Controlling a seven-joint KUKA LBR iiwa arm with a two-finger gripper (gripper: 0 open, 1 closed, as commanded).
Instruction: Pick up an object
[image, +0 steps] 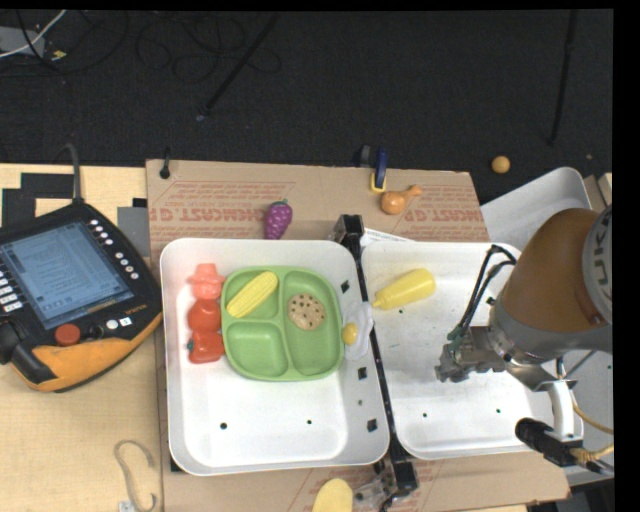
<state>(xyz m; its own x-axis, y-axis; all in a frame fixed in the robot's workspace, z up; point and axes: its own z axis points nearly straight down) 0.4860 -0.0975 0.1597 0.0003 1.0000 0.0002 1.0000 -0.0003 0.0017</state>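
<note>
A wooden bench (60, 440) fills the lower part of the view, with dark carpeted floor (300, 80) and loose black cables beyond it. A sheet of brown printed cardboard (230, 200) lies on the bench under two shallow white bins set side by side, touching along a black clamp strip in the middle.

The left bin (260, 430) is smooth white plastic with rounded corners. In its upper half sits a glossy green divided plate (270, 350) with three compartments. A yellow toy corn cob (250, 293) rests tilted in the upper left compartment, and a round tan cookie (307, 311) with dark specks lies in the upper right one. A red-orange plastic bottle-shaped toy (205, 315) lies just beside the plate's left edge. A small yellow piece (350, 335) sits at the plate's right edge.

The right bin (440, 420) holds a smooth yellow oblong toy (404, 289) near its upper left corner.

The grey arm (560, 290) reaches in from the right, bulky and rounded, trailing black cables. The gripper (452, 366) hangs low over the middle of the right bin, well apart from the yellow oblong toy. How its tips are set cannot be told from this angle, and nothing is visibly held.

On the cardboard behind the bins lie a purple grape cluster (278, 218) and an orange pear-shaped toy (397, 200). A teach pendant (70, 290) with a lit screen rests at the left.
</note>
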